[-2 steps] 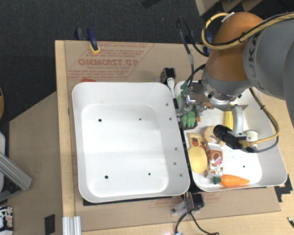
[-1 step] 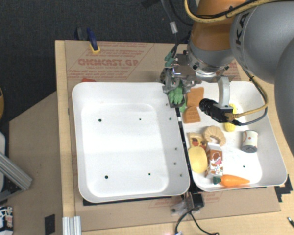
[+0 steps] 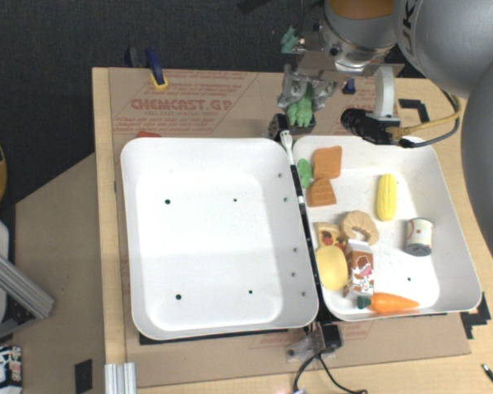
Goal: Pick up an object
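Grey arm, two white bins, assorted toy food.
Left shallow white plastic bin (image 3: 214, 228); right white bin (image 3: 444, 220) with yellow corn cob (image 3: 386, 196), orange carrot (image 3: 393, 304); gripper (image 3: 302, 105), top centre, fingers closed on a green leafy toy (image 3: 301, 109).

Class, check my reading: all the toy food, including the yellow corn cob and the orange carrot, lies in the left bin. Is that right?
Not quite. The camera view shows the corn cob, the carrot and the other toy food in the right bin, not the left bin.

White bins (image 3: 205, 158), yellow corn (image 3: 386, 197), orange carrot (image 3: 392, 304), possibly green toy (image 3: 300, 105)
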Controlling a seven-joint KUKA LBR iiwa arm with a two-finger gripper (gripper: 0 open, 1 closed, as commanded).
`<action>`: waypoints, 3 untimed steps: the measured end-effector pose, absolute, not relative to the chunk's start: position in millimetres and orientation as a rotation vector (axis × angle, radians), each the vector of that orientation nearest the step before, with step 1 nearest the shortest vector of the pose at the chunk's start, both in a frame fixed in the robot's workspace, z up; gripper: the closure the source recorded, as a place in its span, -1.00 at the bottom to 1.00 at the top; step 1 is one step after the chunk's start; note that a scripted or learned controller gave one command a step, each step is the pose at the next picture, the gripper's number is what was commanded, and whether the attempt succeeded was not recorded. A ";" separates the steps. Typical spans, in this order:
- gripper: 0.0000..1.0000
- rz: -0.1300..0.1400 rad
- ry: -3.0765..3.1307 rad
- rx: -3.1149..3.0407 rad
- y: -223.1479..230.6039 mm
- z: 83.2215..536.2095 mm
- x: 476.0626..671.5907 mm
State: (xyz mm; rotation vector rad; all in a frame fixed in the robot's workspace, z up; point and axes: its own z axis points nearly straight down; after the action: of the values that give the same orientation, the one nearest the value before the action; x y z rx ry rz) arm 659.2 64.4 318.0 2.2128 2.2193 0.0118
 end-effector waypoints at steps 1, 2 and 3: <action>1.00 -0.007 2.230 2.220 113.4 279.6 620.5; 1.00 0.000 2.230 2.217 159.9 295.0 598.2; 1.00 -0.007 2.232 2.218 225.3 254.2 581.1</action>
State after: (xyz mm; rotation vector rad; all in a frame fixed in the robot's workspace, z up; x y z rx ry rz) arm 581.1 225.3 254.2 2.2178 2.2322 -0.0071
